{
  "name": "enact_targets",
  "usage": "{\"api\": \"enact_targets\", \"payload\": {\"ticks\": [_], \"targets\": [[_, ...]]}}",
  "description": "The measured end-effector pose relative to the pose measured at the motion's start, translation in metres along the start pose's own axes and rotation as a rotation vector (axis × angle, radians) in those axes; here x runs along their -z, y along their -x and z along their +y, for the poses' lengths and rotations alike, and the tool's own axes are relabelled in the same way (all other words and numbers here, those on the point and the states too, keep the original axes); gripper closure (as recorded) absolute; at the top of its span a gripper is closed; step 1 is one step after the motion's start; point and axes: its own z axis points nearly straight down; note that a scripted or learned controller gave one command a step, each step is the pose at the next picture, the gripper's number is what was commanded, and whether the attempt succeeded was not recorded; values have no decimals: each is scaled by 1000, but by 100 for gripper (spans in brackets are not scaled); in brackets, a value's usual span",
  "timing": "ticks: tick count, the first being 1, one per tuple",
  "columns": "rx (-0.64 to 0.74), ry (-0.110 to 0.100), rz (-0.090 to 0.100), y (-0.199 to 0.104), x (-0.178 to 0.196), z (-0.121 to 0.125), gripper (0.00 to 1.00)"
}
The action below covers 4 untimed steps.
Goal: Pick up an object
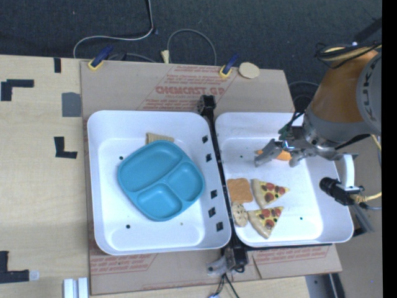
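Observation:
In the right bin [310, 231], my gripper [282, 156] hangs low over the far middle of the floor. Its fingers are spread open, one [267, 154] pointing left and the other at the right. A small orange object [284, 156] lies between them; I cannot see either finger pressing on it. Nearer the front lie a tan square cracker [239, 190], two pizza slices [268, 192] [265, 220] and a small round cookie [239, 214], all left of and below the gripper.
The left bin [105, 228] holds a blue divided plate [160, 180] with a tan piece [159, 138] showing behind it. A black divider [211, 148] runs between the bins. The arm's grey and orange body [341, 104] looms over the right bin's far right corner.

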Motion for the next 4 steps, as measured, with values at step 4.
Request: {"api": "enact_targets", "payload": {"ticks": [4], "targets": [[-4,-25,7,78,-111,113,0]]}}
